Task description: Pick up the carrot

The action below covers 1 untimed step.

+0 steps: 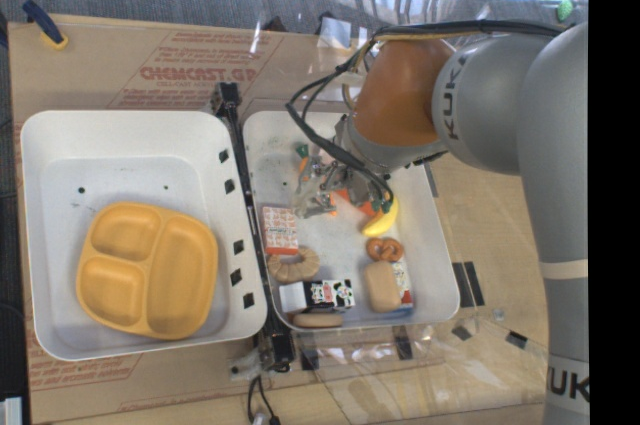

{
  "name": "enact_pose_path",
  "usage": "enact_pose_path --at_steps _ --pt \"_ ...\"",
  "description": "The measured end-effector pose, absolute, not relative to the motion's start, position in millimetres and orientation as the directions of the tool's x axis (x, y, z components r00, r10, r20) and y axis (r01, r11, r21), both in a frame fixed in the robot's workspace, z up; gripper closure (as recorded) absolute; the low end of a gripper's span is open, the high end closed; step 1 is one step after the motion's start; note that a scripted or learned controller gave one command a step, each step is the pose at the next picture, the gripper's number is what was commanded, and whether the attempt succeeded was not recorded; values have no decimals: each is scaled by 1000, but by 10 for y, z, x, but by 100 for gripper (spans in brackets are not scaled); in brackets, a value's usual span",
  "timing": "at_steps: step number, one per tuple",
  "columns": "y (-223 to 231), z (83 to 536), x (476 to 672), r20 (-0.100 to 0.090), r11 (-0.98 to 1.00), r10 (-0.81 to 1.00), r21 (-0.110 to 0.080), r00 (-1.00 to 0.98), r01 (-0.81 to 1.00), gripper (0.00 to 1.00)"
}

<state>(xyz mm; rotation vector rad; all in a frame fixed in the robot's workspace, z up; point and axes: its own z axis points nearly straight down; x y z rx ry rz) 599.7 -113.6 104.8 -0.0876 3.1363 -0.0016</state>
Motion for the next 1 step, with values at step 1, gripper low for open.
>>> enact_pose_path --at_steps 1 --pt "-592 2234 5859 -7 849 528 3 -849 528 100"
